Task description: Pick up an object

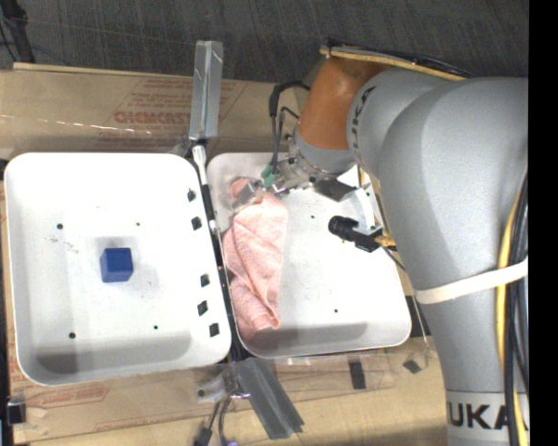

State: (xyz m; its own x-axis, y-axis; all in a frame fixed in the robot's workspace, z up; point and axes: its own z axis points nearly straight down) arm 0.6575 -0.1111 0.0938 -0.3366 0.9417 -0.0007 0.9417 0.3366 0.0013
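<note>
Left bin: sits in the left half of frame, one blue cube on its floor, left of the bin's centre, well apart from the walls. A few small dark dots are scattered on the floor around it. Brown cardboard lies under both bins on the tabletop, printed red text visible along the top edge. A grey metal bracket stands upright at top centre, over the seam between the bins; black clips run down that seam. Right bin: just right of centre, a pink cloth bunched along its left wall, running from the upper left corner down toward the lower left corner. Gripper is at the upper left corner of the right bin, right at the top end of the cloth, touching or nearly so. Fingers: can't tell if apart or together, they're too small and tangled with cloth and wiring. Orange band sits just above the wrist at top centre-right. Grey arm body covers the right side of frame, overhanging the right bin's right edge.
</note>
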